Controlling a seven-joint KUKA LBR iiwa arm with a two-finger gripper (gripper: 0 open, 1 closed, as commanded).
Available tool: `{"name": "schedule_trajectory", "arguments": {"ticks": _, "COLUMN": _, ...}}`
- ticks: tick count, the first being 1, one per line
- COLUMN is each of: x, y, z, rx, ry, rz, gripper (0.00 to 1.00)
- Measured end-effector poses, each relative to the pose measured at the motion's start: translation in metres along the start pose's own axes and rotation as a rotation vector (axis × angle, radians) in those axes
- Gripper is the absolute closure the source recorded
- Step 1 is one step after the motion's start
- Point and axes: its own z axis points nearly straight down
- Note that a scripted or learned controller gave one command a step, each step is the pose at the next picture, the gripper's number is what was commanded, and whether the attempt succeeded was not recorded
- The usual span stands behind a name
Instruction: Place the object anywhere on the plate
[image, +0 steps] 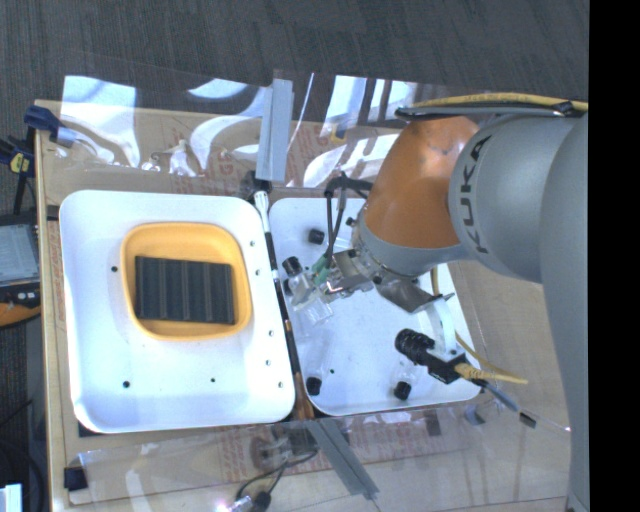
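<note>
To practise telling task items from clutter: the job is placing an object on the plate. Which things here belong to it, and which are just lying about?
Job in hand: yellow rounded plastic plate; dark ribbed rectangular block lying on it; gripper above the shallow white right bin.
Lying about: small black pieces scattered in that bin.

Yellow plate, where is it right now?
The yellow rounded plate sits in the white bin on the camera view's left, with a dark ribbed rectangular block lying on it.
</note>
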Motion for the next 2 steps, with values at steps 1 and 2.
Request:
{"name": "schedule_trajectory", "arguments": {"ticks": 1, "x": -0.0089, "y": 0.0513, "z": 0.0258, "rx": 0.003, "ry": 0.001, "rz": -0.034, "gripper": 1.00}}
{"name": "schedule_trajectory", "arguments": {"ticks": 2, "x": -0.0090, "y": 0.0514, "z": 0.0255, "rx": 0.002, "ry": 0.000, "rz": -0.034, "gripper": 0.00}}
